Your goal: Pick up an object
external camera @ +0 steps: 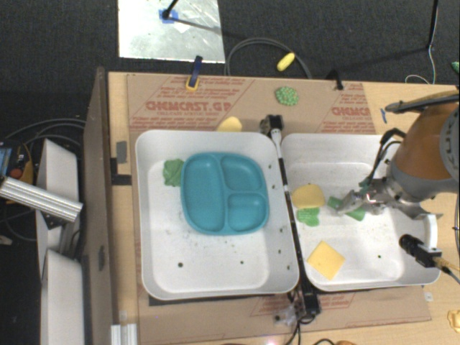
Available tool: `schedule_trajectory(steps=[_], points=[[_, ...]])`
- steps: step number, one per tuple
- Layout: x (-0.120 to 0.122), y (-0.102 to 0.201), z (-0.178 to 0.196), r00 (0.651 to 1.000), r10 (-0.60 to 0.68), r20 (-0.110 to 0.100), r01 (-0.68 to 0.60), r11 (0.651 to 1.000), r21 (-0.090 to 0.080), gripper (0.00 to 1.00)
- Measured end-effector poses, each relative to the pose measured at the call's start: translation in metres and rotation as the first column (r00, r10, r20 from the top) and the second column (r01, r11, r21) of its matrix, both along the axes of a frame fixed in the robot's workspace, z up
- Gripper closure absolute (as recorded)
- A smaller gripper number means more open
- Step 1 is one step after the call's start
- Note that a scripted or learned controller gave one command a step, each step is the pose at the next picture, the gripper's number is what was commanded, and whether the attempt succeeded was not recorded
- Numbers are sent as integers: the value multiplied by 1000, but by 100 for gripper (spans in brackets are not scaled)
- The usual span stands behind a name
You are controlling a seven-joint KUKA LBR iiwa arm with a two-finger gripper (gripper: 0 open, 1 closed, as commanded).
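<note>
a slanted overhead look at a bench (180, 95) carrying two shallow white bins side by side. the left bin (158, 264) holds a teal divided plate (224, 194) with a small green leafy piece (172, 171) touching its left edge. the right bin (381, 264) holds a rounded yellow piece (309, 195) near the divider, a small green piece (308, 217) just below it, and a flat yellow square (326, 259) nearer the front. the grey arm with its orange band (431, 153) reaches in from the right, and the gripper (353, 204) sits low over the right bin floor, right at a green scrap (335, 203) with another green bit (355, 215) beside it. the tips blur into the green pieces, so i cannot tell whether the jaws are apart or closed, and nothing is plainly gripped. the step in hand looks like the approach or closing stage of a grasp on the green scrap. the next move likely calls for a firm close around that thin, soft piece, then a straight lift clear of the bin wall.
</note>
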State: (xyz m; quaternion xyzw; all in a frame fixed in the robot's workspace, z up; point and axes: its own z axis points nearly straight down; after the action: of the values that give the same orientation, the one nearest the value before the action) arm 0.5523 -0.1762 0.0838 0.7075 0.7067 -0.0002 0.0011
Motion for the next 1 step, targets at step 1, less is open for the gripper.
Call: schedule_trajectory(steps=[1], points=[[2,2,12,1000,2,4,-2,1000,1,100]])
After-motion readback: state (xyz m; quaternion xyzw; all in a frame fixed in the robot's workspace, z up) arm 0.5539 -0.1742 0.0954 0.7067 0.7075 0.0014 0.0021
